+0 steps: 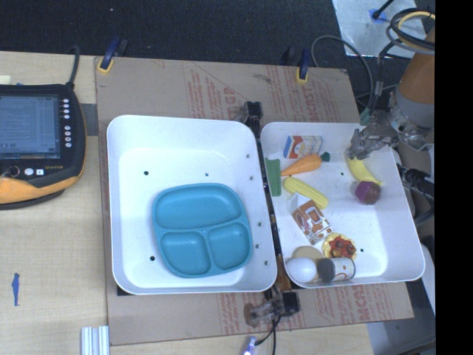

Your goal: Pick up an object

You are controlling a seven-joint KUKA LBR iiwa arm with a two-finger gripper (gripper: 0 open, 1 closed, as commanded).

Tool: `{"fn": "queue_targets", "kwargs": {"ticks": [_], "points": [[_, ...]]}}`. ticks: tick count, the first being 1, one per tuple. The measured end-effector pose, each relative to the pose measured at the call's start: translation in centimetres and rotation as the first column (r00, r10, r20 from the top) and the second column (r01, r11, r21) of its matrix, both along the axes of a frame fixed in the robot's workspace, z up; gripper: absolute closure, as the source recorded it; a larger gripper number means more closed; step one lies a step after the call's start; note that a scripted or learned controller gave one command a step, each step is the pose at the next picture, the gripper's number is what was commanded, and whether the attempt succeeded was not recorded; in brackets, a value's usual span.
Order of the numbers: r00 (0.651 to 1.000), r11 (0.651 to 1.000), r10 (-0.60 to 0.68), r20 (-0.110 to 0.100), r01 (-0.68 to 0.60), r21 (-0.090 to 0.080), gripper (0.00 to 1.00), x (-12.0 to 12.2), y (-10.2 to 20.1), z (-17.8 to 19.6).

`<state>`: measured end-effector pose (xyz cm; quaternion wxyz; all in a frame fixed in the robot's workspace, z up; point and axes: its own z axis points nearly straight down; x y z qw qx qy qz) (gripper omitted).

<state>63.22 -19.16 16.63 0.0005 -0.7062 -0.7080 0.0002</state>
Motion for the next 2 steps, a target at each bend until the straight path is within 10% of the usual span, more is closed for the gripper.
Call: {"fn": "queue_targets", "kwargs": {"ticks": [1,2], "points": [[1.0,1.0,0.0,-0.001,0.0,0.0,0.0,0.0,0.0,-0.1],[1.0,1.0,0.002,-0.004,-0.002,0.0,0.0,2.4,-2.0,-7.5]]}}
